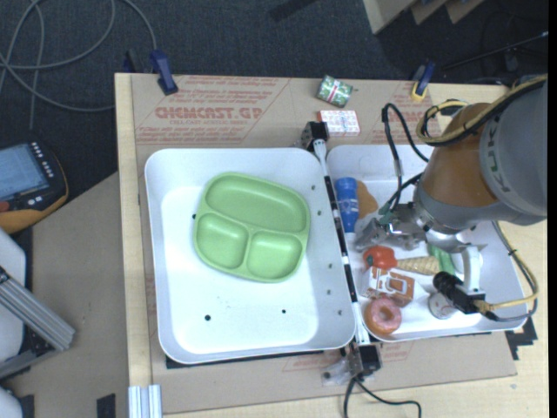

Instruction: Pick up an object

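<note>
Left bin (165, 259) holds a green plate (252, 226); gripper (409, 233) state unclear over right bin's (513, 277) toys.

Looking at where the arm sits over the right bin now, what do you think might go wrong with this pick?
The toys lie packed together: the tomato, the ice-cream cone and the donut sit close, so the gripper may nudge or catch two. The blue bottle lies against the bin wall, leaving little room for a finger.

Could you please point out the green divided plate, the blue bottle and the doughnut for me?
green divided plate (252, 226): camera view, on the ridge between its compartments, left bin.
blue bottle (346, 200): camera view, middle of its body, right bin's left side.
doughnut (383, 317): camera view, on its glazed ring, right bin's near edge.
</note>
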Robot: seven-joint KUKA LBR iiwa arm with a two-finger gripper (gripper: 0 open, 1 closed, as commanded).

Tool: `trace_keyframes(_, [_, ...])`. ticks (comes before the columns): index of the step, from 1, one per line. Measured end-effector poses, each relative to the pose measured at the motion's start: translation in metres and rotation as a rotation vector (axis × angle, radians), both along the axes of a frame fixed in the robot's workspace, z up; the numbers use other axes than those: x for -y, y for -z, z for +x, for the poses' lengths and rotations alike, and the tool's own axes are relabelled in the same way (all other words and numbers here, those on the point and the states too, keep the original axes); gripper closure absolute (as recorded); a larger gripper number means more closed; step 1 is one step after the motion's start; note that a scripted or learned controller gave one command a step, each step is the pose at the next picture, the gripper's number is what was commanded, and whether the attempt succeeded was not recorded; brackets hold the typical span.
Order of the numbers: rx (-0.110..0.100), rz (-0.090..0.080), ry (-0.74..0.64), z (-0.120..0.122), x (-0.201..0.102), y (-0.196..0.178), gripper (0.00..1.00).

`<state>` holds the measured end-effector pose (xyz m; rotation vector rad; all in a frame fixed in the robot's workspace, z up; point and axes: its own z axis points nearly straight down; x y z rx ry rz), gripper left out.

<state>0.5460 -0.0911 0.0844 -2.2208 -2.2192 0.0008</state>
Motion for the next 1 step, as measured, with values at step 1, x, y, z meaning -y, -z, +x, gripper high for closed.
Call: trace_keyframes(1, [0.001,0.000,0.000,-0.0083,0.0059,-0.0003,0.00])
